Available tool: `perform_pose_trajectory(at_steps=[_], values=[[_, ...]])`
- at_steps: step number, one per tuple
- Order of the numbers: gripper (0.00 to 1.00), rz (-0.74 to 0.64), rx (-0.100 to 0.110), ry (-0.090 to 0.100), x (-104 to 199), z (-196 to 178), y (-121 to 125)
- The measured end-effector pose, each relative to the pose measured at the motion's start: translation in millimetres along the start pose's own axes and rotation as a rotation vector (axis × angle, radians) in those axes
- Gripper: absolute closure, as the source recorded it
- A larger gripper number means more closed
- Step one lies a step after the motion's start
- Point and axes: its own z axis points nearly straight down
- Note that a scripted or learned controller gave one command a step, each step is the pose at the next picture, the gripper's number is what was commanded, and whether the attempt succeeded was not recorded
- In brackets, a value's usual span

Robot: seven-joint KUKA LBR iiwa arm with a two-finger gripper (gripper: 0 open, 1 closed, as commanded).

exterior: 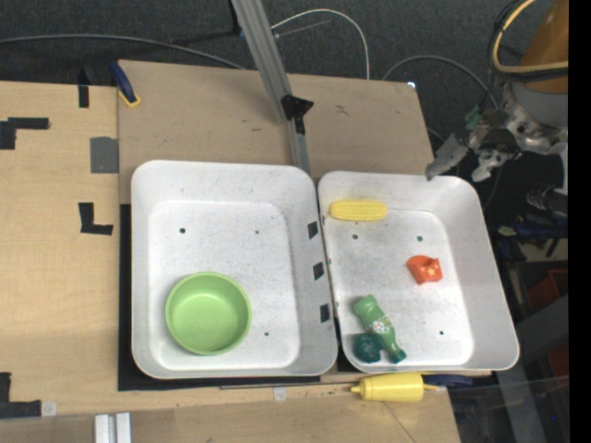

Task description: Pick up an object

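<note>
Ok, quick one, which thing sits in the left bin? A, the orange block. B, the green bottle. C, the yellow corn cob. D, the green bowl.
D: the green bowl rests in the near corner of the left bin, while the orange block, the yellow corn cob and the green bottle all lie in the right bin.

bench (212,118) | two white bins (148,247) (480,238) side by side | yellow bottle (392,388) at front edge
</note>
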Motion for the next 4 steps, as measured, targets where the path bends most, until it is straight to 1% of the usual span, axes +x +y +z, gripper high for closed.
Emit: perform_pose_trajectory(at_steps=[1,2,3,4], values=[[0.00,0.000,0.000,0.000,-0.1,0.0,0.0],[0.00,0.000,0.006,0.001,3.7,64.2,1.7],[0.00,0.001,0.005,0.000,1.5,109.3,4.3],[0.00,0.000,0.007,0.001,2.3,174.1,5.5]])
